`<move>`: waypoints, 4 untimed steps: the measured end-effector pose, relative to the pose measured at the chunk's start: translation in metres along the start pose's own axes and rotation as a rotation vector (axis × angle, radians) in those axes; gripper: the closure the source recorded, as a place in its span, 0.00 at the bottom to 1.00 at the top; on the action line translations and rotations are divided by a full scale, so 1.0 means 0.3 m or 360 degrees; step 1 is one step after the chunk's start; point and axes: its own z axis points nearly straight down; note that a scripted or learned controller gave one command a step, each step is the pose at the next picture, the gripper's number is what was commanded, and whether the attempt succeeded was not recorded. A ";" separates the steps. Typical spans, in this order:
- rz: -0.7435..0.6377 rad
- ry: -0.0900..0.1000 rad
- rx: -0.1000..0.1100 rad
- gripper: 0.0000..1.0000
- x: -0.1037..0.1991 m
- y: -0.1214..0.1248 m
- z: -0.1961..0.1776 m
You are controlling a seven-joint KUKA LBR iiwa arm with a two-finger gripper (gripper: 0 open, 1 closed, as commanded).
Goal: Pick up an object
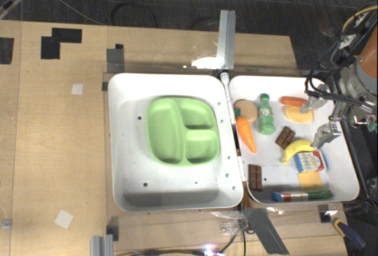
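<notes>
My gripper hangs over the right side of the right bin, open, with bare bin floor between its fingers. One fingertip is over a yellow-orange slice; the other is just right of a banana. A red sausage lies behind the slice. Further left are a green bottle, a brown chocolate piece, a carrot and a tan potato-like lump.
The left bin holds a green divided plate. Near the right bin's front lie a white packet, a yellow block, a second chocolate bar and coloured markers. A metal post stands behind the bins.
</notes>
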 end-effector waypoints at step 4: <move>0.0103 -0.0049 0.0009 1.00 0.082 -0.041 0.596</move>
